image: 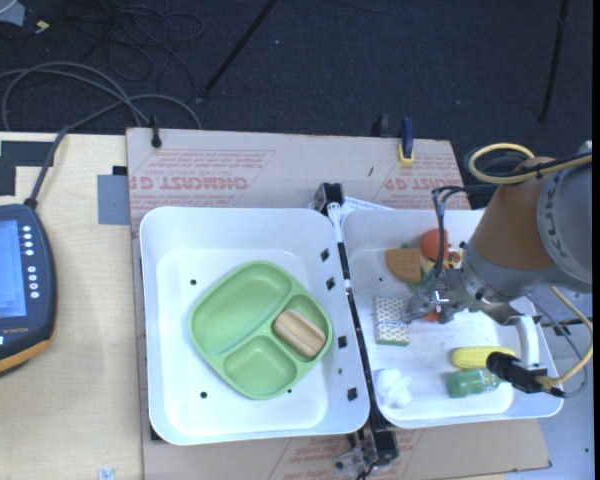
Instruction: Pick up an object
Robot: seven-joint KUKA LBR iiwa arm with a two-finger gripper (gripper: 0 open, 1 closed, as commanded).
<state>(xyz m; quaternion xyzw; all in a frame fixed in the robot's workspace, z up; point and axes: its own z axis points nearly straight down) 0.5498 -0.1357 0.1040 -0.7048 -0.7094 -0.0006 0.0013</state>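
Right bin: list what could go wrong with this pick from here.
1. The gripper sits low among crowded items: the patterned packet, orange piece and red ball lie close together, so it may nudge them or grab two.
2. The arm hides part of the right bin, so a miss could go unseen.
3. The yellow item and green item lie near the arm's cable and may be swept.

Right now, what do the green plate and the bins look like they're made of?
Green plate: likely moulded plastic, with a uniform matte pale green and smooth rounded dividers. Left bin and right bin: probably thin formed plastic, white, with soft glare and rounded corners. Metal can't be ruled out.
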